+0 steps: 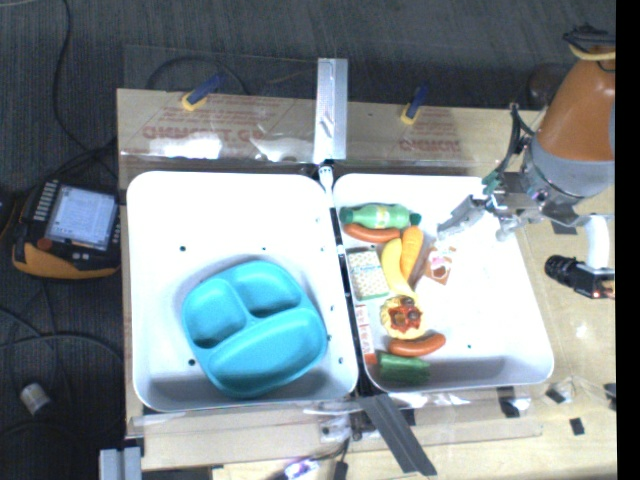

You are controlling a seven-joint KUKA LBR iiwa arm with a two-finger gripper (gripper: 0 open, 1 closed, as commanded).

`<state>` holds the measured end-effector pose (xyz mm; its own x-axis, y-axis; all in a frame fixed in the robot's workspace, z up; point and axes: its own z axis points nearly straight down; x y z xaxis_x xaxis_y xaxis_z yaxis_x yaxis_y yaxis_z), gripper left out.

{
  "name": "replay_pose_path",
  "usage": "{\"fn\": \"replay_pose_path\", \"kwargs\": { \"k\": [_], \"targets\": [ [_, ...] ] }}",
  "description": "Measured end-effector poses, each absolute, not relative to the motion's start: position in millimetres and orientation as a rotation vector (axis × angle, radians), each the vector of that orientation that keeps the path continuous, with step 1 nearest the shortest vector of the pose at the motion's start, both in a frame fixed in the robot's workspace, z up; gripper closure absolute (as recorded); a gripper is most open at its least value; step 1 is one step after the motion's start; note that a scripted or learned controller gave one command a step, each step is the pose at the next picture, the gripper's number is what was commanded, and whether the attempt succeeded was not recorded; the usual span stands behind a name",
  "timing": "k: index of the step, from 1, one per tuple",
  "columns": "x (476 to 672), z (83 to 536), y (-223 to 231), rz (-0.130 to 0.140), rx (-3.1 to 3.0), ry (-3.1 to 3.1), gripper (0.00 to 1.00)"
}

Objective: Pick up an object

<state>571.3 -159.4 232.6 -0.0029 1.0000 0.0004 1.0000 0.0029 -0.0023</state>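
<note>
- Hovering over the right bin [520, 298], gripper [452, 220] near toy food pile, apparently lining up a pick.
- Finger state: cannot tell.
- Blue divided plate [255, 323] in left bin [160, 208].

Along my right bin's left side lie a green bottle [378, 214], two hot dogs [371, 234], a carrot [410, 251], a banana [392, 261], a small pizza [402, 316], and a cucumber [403, 366].

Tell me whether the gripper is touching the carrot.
Apart. In the camera view the gripper hangs to the right of the carrot, with white bin floor showing between them.
</note>
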Motion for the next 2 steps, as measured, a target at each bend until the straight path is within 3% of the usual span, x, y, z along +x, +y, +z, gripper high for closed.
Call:
{"fn": "replay_pose_path", "kwargs": {
  "k": [1,2],
  "targets": [
    [537.1,233.7,-172.5,0.002,-2.332,-2.101,0.0],
    [577.6,96.0,-134.8,0.008,-2.564,-1.825,0.0]
  ]
}}
